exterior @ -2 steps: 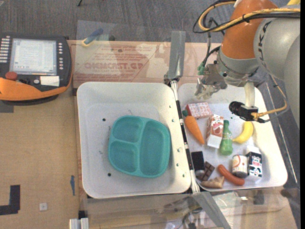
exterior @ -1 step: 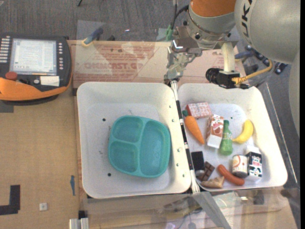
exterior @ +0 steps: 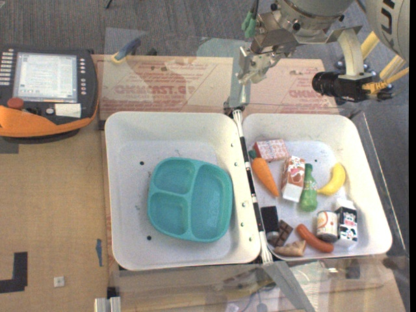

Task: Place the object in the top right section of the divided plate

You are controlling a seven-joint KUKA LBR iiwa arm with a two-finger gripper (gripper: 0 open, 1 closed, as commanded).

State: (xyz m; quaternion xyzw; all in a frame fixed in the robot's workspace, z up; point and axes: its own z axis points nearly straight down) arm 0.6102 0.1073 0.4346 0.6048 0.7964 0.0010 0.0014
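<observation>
The pincer (exterior: 242, 70) hangs above the bins' back edge, grip impossible to tell, leaving the plate (exterior: 190, 200) unobstructed for delivery.

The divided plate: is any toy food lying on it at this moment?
No, the teal divided plate sits bare in the left bin, while the carrot and banana lie in the right bin.

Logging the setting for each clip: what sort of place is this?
Likely a robotics lab: a teach pendant lies beside two white bins, one holding toy food like a carrot and banana.
</observation>
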